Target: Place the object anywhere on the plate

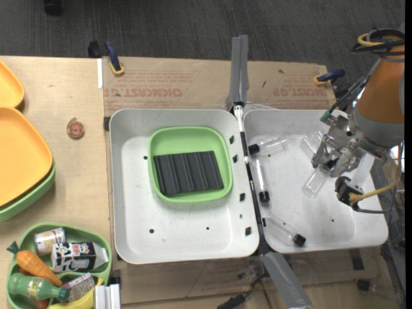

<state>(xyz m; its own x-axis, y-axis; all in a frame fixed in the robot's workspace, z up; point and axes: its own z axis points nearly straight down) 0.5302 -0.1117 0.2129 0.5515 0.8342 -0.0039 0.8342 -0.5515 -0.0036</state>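
At the far left of the frame, stacked orange plates [19,153] rest on a pale green one on the wooden counter [77,82], with a small round reddish disc [76,129] lying just to their right. In the lower left corner a green bowl [103,256] holds toy food: a carrot [35,266], a small can [49,240], a black-and-white carton [77,256] and a green bottle [32,288]. A sheet of brown cardboard [174,85] lies under the two bins, held by a blue clamp [113,58] at the upper left and another clamp [328,77] at the upper right. The left white bin [129,224] carries a green plate [222,147] in its upper middle, and a dark ribbed mat [188,172] lies flat on that plate. A grey divider bar [239,63] runs up from the seam between the bins. The right white bin [283,192] holds several clear plastic tubes with black caps: one [267,146] near its upper left, one [257,179] along its left wall, one [286,232] near its lower edge, and a further clear tube [314,182] tilted toward the right of the bin. The jaws [329,159] hang over the right part of this bin, directly above that tilted tube; how far apart they stand, and whether the tube is between them, cannot be told from here. The grey arm with its orange band [386,82] comes in from the upper right of the frame, and a looped cable [360,195] hangs beside the wrist.
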